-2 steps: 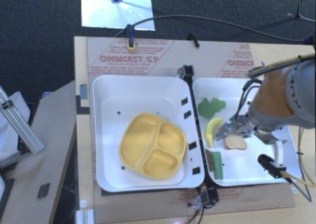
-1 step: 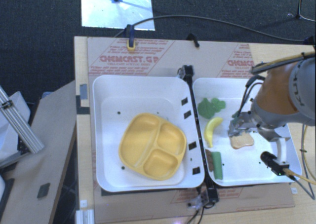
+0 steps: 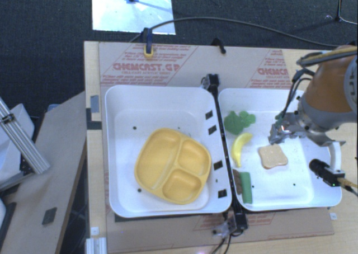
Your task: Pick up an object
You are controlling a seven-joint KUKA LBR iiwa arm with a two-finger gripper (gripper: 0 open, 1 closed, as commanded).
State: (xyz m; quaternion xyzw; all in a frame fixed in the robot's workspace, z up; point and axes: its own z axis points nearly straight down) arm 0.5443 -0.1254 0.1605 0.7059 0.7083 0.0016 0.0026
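Rt bin [image 3: 291, 200]: toast [image 3: 273, 157] just below pincer [image 3: 278, 133].

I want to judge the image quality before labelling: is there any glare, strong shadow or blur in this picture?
In the camera view, the light is even and soft; the white bins are bright but keep their edges. The yellow tray casts only a faint shadow. The slice of toast and banana look sharp. The claw is small and somewhat unclear. The pale sheet on the floor shines.

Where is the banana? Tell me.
The banana lies in the right bin near its left wall, just below the green broccoli, left of the toast.
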